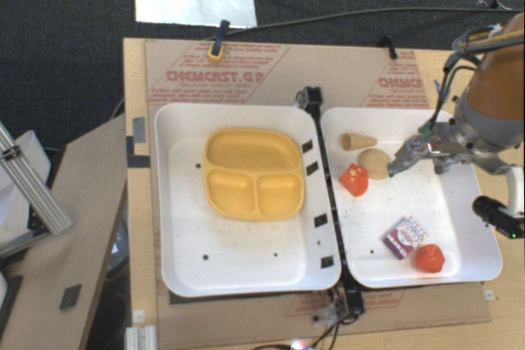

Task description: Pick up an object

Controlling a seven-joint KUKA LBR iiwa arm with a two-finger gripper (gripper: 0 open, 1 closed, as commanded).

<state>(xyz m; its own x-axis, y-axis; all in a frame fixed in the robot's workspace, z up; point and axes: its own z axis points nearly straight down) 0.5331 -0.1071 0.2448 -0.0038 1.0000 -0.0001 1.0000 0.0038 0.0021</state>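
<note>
Beige ball lies just beside jaws.

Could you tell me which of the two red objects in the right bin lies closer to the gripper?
The red block beside the beige ball, just left of the gripper. The other, a round red fruit, sits near the bin's front edge.

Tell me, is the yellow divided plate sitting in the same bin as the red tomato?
No, the yellow divided plate lies in the left bin, while the red tomato sits in the right bin.
</note>
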